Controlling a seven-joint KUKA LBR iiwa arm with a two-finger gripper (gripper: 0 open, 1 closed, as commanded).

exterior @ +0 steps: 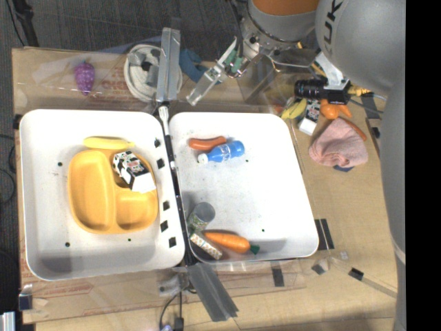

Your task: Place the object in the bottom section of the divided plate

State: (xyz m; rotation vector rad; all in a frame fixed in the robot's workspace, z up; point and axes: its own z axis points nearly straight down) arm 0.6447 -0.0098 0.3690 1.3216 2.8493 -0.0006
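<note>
On the far left of the bench, behind the bins, a small purple toy (84, 76) lies beside a white roll (142, 69). Below them, the left bin (41, 185) holds a yellow divided plate (110, 192). A black-and-white patterned object (131, 168) with a white tag sits on the plate's upper right part, over the divider ridge, not down in the bottom section. Next comes the right bin (275, 185): near its top lie an orange sausage-shaped toy (207, 143) touching a blue bottle (226, 152); at its lower edge sit a grey cup (202, 216), a carrot toy (227, 241) and a small speckled bar (205, 247). Above the right bin's top rim, the gripper (207, 83) hangs over bare bench, its two clear fingers spread narrowly with nothing between them, well apart from the patterned object, up and to its right. Rightward, a pink cloth (337, 149) and small toys (320, 105) lie on the bench. Letters "UK" read on the grey arm (358, 26).
</note>
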